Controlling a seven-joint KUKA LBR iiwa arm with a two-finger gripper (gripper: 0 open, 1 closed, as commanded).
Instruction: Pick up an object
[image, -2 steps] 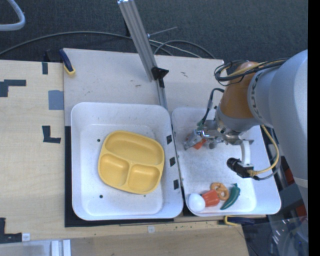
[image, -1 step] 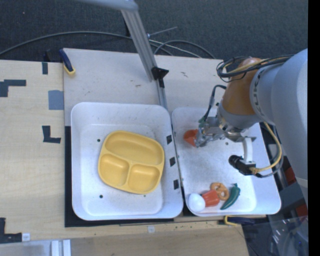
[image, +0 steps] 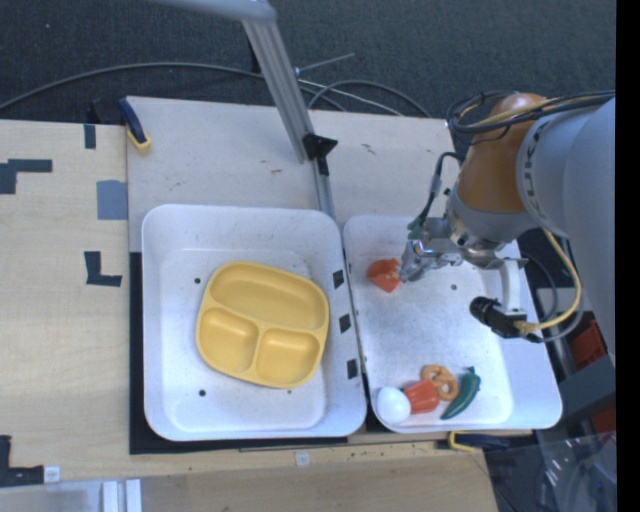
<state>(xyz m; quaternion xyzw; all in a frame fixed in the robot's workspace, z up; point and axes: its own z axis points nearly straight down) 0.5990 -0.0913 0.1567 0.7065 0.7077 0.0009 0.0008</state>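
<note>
Claw (image: 412, 266) low in right bin (image: 520, 395), just beside small red object (image: 383, 275); grip state unclear, can't tell. Nothing lifted yet.

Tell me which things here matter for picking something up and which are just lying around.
In play: gripper, low in the right bin beside the small orange-red piece.

Lying about: yellow divided plate in the left bin, white egg, pretzel, green pepper.

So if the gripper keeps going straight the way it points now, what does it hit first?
Probably the small orange-red object, which lies just off the gripper tip in the right bin; depth is hard to judge from above.
</note>
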